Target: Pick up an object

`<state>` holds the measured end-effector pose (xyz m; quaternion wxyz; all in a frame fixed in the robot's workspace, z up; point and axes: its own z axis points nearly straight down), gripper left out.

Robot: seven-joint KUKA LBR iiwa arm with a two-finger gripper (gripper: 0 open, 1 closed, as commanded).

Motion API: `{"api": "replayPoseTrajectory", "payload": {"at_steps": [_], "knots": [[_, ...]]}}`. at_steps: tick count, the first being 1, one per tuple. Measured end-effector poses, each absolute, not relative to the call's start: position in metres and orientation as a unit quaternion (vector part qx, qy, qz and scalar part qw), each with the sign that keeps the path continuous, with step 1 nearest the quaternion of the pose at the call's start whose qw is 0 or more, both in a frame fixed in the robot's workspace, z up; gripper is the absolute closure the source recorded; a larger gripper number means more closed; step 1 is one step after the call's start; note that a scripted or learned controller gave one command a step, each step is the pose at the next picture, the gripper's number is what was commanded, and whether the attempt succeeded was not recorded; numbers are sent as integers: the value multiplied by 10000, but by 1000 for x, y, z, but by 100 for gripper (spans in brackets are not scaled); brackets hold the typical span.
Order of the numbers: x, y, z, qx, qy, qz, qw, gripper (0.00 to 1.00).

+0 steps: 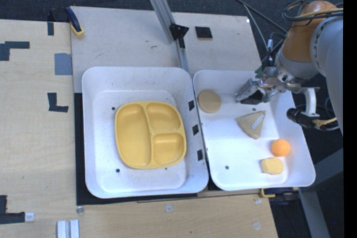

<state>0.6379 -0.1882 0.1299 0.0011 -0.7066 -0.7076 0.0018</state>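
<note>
Two bins side by side on the bench [234,42]. Left bin [100,175]: a tray [149,134] near its middle. Right bin [234,173]: disc [209,101] at far left by the shared wall; wedge [252,123] right of it, nearer centre; ball [280,147] toward the near right; block [272,166] just in front of the ball. Gripper [248,96] over the far part, between disc and wedge.

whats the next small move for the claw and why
Probably lower toward the wedge. The claw hovers in the right bin with nothing between its fingers, just above and beside the wedge, which is the nearest item; the round disc lies to its left, and the orange ball and yellow block are farther off.
</note>
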Motion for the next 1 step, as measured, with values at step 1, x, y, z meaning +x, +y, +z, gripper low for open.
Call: {"api": "replayPoseTrajectory", "payload": {"at_steps": [1], "knots": [[638,-188,83,-7064,-7078,10,-7,0]]}}
